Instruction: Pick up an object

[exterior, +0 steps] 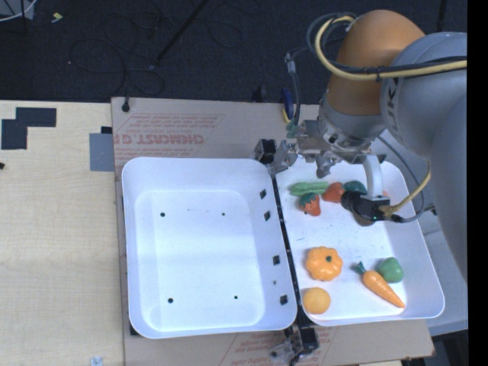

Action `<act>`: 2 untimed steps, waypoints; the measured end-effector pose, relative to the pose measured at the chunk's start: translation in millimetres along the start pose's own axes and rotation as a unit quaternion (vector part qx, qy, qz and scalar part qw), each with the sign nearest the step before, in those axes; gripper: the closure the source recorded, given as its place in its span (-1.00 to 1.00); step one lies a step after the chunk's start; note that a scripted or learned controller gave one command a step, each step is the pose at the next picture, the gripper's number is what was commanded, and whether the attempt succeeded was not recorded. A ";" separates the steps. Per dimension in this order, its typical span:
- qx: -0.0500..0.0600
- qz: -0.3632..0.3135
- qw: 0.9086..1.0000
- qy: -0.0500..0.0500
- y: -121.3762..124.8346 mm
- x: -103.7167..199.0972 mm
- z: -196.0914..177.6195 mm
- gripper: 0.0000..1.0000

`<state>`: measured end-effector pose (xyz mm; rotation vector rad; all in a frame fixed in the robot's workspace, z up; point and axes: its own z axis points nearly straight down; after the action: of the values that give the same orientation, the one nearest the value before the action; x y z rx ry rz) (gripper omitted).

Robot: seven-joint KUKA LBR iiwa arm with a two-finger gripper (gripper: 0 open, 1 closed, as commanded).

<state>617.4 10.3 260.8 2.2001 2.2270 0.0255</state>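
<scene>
A: Here, where does the arm (pixel 412 75) stand relative to the two bins?

B: It reaches in from the right, its orange band above the wrist, and hangs over the far end of the right bin (pixel 427 280). The left bin (pixel 198 250) lies beside it on the table (pixel 53 227), the two touching along their inner walls.

A: And the claw (pixel 328 158)?

B: It sits low over the far left part of the right bin, just above the toys there. Whether it is spread or pressed together cannot be told; the wrist hardware hides it.

A: Which objects lie nearest to it?

B: A green pod-shaped toy (pixel 309 187), a small red-and-orange piece (pixel 310 203) just below it, and a red toy (pixel 334 193) with a dark green piece (pixel 354 187) beside it. All lie on the bin floor under or just beside the claw.

A: What else is in that bin?

B: Nearer the camera: an orange pumpkin (pixel 324 263), an orange ball (pixel 316 300) below it, a carrot (pixel 381 287) lying aslant, and a green round toy (pixel 392 269) touching the carrot's upper side.
</scene>
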 end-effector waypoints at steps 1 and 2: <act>0.003 0.005 1.000 -0.002 21.9 0.2 -113.9 -1.00; 0.012 0.001 1.000 -0.003 20.0 1.6 -115.1 1.00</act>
<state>635.2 11.7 376.2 2.2115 2.2332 -0.0071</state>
